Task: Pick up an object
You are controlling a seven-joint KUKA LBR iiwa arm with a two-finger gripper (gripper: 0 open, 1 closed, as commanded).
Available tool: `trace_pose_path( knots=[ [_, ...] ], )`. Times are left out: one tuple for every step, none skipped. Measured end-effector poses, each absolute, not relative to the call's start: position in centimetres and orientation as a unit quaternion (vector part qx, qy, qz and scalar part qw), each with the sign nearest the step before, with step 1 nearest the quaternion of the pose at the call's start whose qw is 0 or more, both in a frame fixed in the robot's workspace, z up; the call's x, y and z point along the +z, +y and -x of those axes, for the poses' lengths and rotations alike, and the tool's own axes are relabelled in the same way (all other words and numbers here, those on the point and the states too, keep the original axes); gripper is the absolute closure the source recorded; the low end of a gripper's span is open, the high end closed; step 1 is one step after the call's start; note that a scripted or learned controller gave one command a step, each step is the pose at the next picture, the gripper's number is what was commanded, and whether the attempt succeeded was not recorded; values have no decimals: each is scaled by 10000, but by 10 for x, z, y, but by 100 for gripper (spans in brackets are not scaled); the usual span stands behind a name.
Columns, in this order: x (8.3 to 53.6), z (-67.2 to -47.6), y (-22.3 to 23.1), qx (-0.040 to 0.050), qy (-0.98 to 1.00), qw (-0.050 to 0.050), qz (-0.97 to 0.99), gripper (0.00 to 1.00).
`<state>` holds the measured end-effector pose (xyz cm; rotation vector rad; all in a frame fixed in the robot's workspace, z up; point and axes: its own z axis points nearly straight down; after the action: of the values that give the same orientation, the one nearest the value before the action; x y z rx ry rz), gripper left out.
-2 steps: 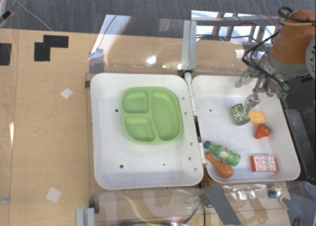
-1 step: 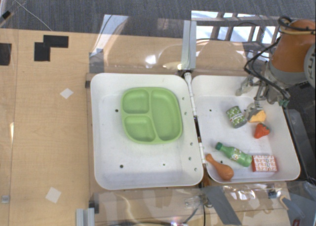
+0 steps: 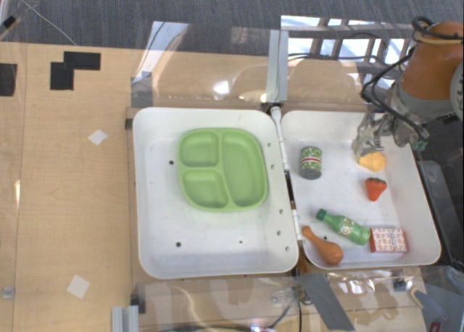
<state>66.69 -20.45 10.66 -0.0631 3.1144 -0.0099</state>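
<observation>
A: Hovering end effector over the far end of the right bin, orange-banded arm reaching in above it.

B: Finger opening?

A: Too blurred, cannot tell. Sitting right under the tips: yellow cheese wedge, maybe touching, not clearly clamped.

B: Step?

A: Looking like approach or closing on the wedge, lift not begun.

B: Neighbours?

A: Strawberry just nearer than the tool, green can off to its left, green bottle, drumstick and red box well nearer.

B: Next?

A: Probably needing a firm close, then lifting straight up.
</observation>
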Motion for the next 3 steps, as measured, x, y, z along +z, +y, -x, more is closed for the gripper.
trace_pose_path(
  knots=[
    [192, -662, -205, -10, 9949, 91, -1000, 100],
    [189, -654, -205, 3, 9657, 49, -2595, 100],
    [215, -653, -205, 7, 9108, 56, -4127, 100]
  ],
)
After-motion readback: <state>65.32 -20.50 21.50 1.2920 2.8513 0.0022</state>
